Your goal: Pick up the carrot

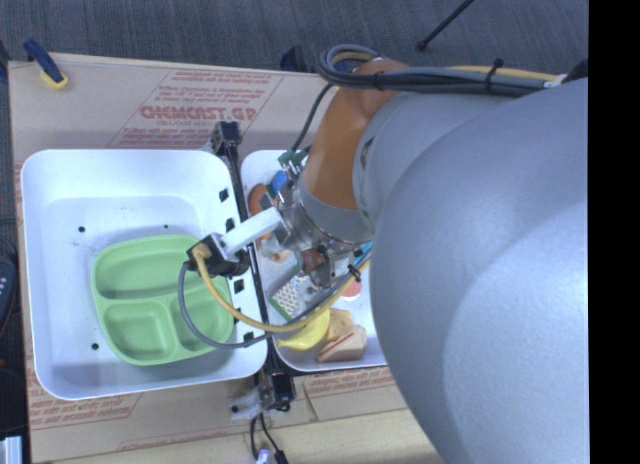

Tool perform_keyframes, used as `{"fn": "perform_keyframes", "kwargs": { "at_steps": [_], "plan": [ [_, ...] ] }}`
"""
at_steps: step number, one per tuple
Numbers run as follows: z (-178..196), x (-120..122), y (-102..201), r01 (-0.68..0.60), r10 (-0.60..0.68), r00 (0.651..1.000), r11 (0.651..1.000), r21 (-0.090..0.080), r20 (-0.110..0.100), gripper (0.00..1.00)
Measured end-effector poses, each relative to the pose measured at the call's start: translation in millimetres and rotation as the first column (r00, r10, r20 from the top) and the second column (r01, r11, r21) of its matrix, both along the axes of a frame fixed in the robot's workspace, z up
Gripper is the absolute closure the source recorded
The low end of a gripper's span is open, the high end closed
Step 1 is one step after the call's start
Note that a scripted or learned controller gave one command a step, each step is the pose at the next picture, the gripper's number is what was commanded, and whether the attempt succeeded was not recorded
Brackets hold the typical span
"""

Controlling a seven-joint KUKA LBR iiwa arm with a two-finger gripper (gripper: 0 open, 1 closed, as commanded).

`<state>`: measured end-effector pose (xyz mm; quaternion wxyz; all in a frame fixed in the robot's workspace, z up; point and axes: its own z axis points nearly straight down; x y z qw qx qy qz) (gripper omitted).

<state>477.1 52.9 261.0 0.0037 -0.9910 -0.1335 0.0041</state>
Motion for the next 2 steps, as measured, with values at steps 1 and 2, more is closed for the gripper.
{"fn": "perform_keyframes", "kwargs": {
  "at_steps": [1, 2],
  "plan": [
    [-74, 99, 11, 0.037, -0.037, 0.999, 0.999, -0.01, -0.01, 0.0],
    [-33, 109, -35, 0.059, -0.059, 0.998, 0.998, -0.003, 0.001, 0.0]
  ]
}}
